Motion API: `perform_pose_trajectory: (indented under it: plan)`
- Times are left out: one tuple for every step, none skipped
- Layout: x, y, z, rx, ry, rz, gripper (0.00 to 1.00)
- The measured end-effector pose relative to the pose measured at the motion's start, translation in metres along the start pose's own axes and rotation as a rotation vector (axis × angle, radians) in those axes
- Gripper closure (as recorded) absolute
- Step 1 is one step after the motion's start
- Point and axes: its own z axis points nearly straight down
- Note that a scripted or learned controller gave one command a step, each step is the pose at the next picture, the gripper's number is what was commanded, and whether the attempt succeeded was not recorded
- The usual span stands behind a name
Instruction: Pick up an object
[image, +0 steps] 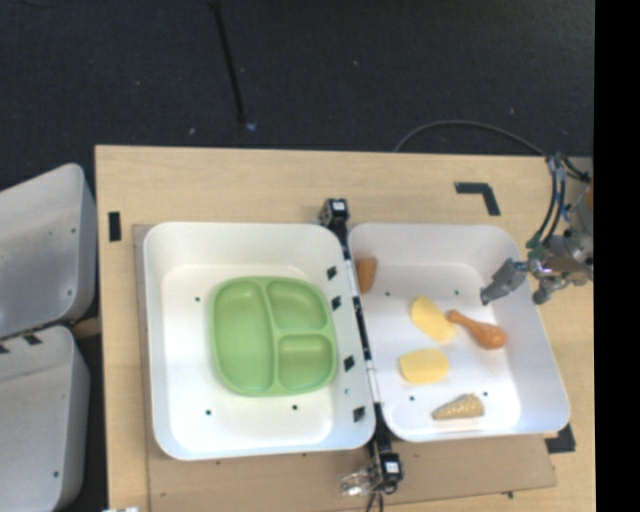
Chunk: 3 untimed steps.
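The right bin (520, 395) holds several food toys. An orange drumstick (478, 330) lies near its right side, touching a yellow piece (432, 320). A second yellow piece (425, 366) lies below them, and a tan wedge (458, 407) sits near the front wall. A small orange piece (367, 272) rests against the divider. My gripper (523, 287) hangs over the bin's right rim, up and to the right of the drumstick. It is open, its fingers spread with nothing between them.
The left bin (180, 420) holds a green divided plate (272, 334). A black cable (455, 128) loops across the bench behind the right bin. White chairs (40, 260) stand at the far left.
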Motion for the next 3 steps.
perform_pose_trajectory:
  plan:
    - [0.001,0.002,-0.007,-0.012,-0.003,-0.003,0.0]
    - [0.001,-0.004,0.037,-0.008,-0.003,-0.002,0.0]
    - [-0.006,-0.001,0.098,-0.007,-0.003,-0.001,0.0]
